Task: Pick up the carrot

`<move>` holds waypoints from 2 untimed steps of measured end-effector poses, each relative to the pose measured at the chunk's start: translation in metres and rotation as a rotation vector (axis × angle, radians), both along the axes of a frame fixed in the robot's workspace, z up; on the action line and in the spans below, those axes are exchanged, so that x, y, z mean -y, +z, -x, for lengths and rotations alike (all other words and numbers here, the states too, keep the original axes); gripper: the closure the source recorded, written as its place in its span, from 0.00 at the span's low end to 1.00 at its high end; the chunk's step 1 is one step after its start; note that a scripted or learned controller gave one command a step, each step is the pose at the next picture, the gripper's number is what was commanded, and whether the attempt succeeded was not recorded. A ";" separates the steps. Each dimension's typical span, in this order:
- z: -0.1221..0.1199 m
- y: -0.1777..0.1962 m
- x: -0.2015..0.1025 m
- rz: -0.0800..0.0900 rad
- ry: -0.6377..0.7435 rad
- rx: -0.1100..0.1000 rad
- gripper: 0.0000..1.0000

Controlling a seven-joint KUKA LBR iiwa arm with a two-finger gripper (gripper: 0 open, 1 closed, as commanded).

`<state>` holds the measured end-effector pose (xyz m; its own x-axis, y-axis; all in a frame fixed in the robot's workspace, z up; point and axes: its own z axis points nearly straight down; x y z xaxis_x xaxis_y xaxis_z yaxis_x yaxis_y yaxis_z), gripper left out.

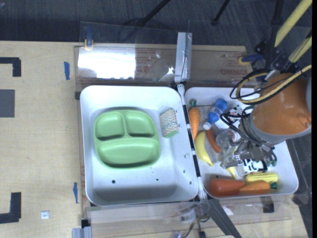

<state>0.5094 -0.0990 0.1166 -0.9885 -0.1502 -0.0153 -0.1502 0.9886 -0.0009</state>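
Over the right bin [292, 180], the gripper [237, 155] is hanging low amid crowded toy food; whether it is clenched or released, I cannot tell.
Beyond it, toward the divider, the carrot [194, 120] is lying lengthwise, smooth, tapered, orange, green-tipped, with a glossy curved banana [203, 150] sitting between them, probably crowding any approach.

Bright, even overhead light, glare on the clear panel [119, 63], slightly soft focus
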 end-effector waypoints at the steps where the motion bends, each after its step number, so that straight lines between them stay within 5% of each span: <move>1: -0.007 0.095 0.032 -0.001 -0.283 -0.009 1.00; 2: -0.007 0.095 0.032 -0.001 -0.284 -0.009 0.00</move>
<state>0.5165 -0.1310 0.2115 -0.9912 0.1325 -0.0065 0.1325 0.9912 0.0005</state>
